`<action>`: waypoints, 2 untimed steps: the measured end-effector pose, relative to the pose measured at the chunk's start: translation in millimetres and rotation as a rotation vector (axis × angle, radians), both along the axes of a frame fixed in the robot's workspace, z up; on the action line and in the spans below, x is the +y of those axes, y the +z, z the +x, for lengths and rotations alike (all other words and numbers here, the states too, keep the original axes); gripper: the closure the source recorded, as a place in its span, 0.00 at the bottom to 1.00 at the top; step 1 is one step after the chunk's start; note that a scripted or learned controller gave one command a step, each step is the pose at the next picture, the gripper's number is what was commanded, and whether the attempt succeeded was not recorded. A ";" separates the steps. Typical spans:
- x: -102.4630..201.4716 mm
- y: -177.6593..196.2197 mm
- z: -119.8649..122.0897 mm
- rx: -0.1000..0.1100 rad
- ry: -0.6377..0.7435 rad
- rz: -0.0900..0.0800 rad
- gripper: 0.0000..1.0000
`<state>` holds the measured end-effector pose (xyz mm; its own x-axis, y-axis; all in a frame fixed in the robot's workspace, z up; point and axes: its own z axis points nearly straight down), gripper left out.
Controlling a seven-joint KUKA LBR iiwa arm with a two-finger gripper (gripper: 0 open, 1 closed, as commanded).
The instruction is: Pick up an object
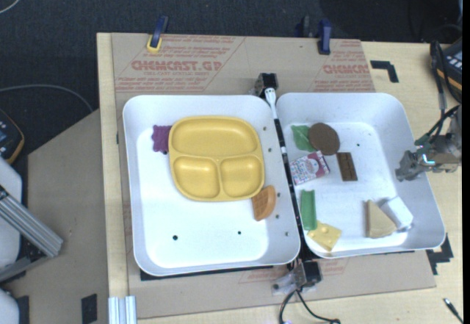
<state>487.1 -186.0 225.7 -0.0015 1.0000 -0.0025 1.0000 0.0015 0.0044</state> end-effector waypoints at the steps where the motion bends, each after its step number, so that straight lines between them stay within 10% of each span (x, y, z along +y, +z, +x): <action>1: 53.6 10.3 5.9 0.000 0.005 0.003 1.00; 2: 105.5 -4.3 12.0 0.007 0.005 0.006 1.00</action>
